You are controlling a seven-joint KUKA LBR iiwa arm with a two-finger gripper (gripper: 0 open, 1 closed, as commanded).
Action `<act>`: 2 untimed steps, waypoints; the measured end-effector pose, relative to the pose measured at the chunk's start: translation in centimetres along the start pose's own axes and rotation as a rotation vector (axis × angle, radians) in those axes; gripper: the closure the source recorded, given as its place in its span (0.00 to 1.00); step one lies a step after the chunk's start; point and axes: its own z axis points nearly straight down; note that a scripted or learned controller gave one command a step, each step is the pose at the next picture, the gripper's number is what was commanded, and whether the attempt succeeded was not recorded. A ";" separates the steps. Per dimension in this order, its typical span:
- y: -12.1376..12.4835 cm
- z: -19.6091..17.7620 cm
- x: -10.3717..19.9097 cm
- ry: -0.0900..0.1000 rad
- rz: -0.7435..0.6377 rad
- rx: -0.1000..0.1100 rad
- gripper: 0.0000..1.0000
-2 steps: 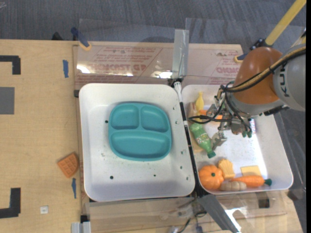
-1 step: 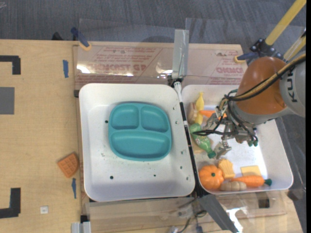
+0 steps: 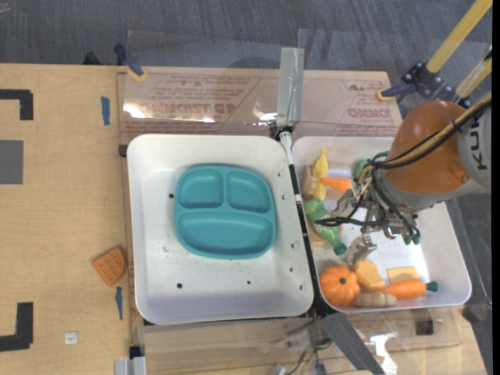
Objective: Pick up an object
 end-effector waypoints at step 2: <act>-1.9 -1.3 -10.1 -0.013 -0.181 0.001 1.00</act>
